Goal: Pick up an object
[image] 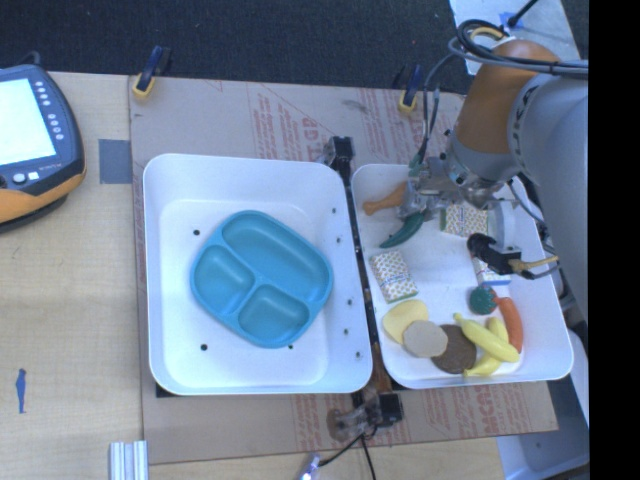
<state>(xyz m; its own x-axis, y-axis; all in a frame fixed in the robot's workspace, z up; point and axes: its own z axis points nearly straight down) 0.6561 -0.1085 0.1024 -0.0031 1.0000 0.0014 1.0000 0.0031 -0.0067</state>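
My gripper [424, 204] is low over the back of the right bin [540, 368]. A curved green pepper [406, 231] lies just under its tip, reaching down and to the left, and touches or nearly touches it. A brown drumstick-like piece [384, 204] lies right beside the gripper on its left. A checkered cracker [393, 274] rests in front of the pepper, and another checkered piece [462, 218] shows to the gripper's right, partly hidden by the wrist.
The right bin's front holds a yellow slice [402, 318], a beige disc [425, 340], a brown disc [460, 351], a banana [486, 336], a carrot [511, 320] and a small green ball [483, 298]. A blue divided plate [262, 278] lies in the left bin [160, 268]. A control pendant [30, 138] sits far left.
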